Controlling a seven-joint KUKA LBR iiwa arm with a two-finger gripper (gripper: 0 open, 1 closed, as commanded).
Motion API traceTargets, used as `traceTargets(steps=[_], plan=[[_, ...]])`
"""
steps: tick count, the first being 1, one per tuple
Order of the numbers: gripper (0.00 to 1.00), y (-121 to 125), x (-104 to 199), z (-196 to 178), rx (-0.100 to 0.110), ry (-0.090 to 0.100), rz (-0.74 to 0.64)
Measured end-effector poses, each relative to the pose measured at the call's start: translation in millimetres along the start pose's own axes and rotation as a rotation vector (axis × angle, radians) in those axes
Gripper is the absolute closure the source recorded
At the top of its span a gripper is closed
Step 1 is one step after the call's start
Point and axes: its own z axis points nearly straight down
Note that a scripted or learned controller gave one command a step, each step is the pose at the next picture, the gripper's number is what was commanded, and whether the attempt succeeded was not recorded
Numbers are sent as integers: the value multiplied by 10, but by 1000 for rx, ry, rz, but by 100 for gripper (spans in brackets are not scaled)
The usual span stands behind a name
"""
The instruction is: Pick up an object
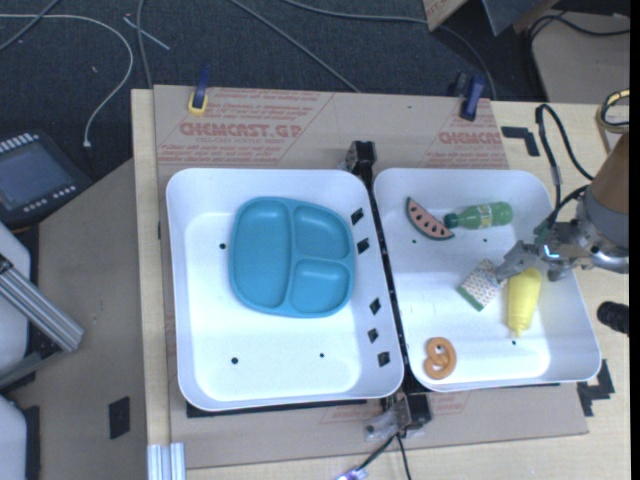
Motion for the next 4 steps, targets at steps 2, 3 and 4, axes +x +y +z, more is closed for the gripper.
traceTargets(steps=[2,3,4], plan=[[0,47,87,600,-6,1,-1],[100,76,73,463,-19,-6,-1],[100,96,31,-173,-11,-5,-1]])
